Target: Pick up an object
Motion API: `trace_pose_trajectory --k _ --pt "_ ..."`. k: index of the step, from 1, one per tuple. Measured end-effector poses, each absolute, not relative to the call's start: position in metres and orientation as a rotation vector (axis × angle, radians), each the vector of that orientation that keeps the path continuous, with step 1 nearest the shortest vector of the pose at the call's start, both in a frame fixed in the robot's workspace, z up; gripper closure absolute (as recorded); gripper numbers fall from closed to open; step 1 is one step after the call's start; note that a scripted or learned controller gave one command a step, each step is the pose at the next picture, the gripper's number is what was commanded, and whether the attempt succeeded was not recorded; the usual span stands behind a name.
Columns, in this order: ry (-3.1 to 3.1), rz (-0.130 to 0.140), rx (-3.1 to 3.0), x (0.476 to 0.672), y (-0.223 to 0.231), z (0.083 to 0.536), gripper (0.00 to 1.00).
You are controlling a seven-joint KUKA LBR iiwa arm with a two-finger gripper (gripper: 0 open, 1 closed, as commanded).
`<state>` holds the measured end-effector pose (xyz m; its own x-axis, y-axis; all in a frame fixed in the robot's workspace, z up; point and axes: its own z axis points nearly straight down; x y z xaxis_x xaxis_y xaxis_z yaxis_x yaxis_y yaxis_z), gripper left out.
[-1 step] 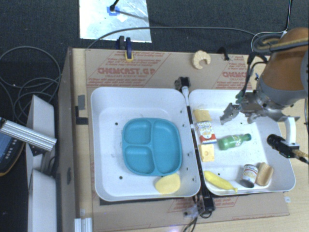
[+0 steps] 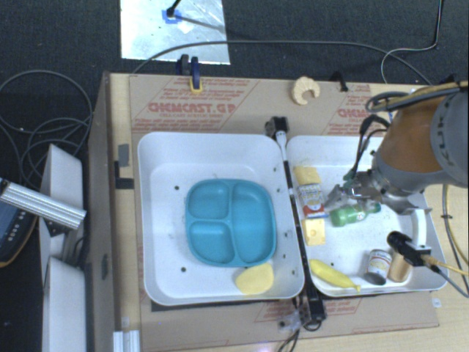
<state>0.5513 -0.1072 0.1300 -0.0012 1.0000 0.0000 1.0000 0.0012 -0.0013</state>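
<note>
The gripper [image 2: 344,194] hangs low in the right bin [image 2: 338,147]; a green bottle [image 2: 350,214] lies just at its five o'clock.

Robotics lab, test bench setup; brown protective-film board [image 2: 220,108] printed "CHEMCAST GP" serves as benchtop, two white bins [image 2: 165,196] clamped side by side on it; dark carpet floor [image 2: 58,28] around bench; loose black cables [image 2: 29,116] coiled at 9 o'clock and trailing across 12 o'clock; taped reflective sheet [image 2: 172,20] on floor at 11 o'clock; aluminium rail [image 2: 40,202] and grey equipment at 8 o'clock; grey-orange industrial arm [image 2: 418,141] at 3 o'clock.
</note>
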Motion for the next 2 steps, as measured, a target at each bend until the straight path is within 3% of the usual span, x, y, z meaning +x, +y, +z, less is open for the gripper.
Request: trace_pose_trajectory --k 2 --pt "-2.239 -0.026 -2.239 0.571 -0.096 0.093 0.0"
